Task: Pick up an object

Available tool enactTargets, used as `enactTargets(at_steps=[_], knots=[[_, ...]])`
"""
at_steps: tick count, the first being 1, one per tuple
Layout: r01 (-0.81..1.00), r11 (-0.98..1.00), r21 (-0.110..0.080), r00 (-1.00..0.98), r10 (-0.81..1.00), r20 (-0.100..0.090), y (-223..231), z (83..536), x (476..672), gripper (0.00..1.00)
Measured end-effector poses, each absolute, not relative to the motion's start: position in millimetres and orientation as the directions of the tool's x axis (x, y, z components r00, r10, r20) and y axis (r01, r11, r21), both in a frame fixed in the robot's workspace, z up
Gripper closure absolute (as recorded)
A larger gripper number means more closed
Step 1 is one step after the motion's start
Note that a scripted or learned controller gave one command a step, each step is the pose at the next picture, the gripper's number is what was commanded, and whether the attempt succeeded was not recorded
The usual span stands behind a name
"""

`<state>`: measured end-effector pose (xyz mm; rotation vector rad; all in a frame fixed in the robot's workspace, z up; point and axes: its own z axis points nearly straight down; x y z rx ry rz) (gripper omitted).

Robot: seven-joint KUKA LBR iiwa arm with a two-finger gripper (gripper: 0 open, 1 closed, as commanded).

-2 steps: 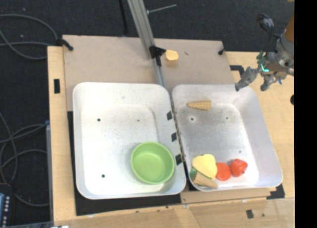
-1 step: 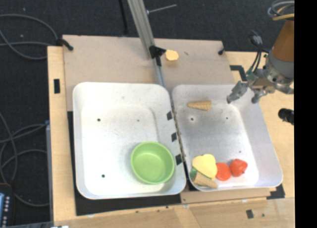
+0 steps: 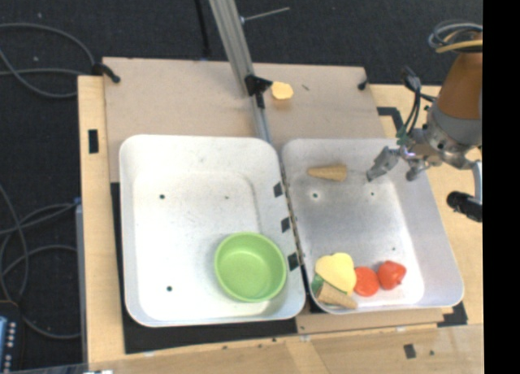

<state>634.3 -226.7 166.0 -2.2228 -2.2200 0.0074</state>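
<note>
progress: nothing picked up yet | hand [image 3: 396, 165]: hanging spread and bare over right bin [image 3: 422, 226], upper right part | targets: cone [image 3: 327, 172] lying in the bin left of hand; yellow and red pieces [image 3: 357, 275] sitting along its near edge | left: descending, grasping, lifting

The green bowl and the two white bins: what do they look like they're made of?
Green bowl: likely plastic, going by its uniform lime colour and soft matte sheen. Left bin and right bin: probably moulded plastic, with rounded corners and smooth white walls; their floors look grey and speckled, seemingly scuffed from wear.
</note>
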Motion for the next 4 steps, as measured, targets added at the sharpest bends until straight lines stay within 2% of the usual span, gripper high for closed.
enactTargets(at_steps=[1, 2, 4], knots=[[1.0, 0.0, -0.005, 0.0, 1.0, -0.002, -225.6, 103.0, 634.7, 0.0], [1.0, 0.001, 0.005, -0.001, 1.0, -0.005, -226.8, 119.1, 637.2, 1.0], [1.0, 0.005, 0.008, -0.005, 1.0, -0.002, -220.2, 226.6, 645.5, 1.0]])
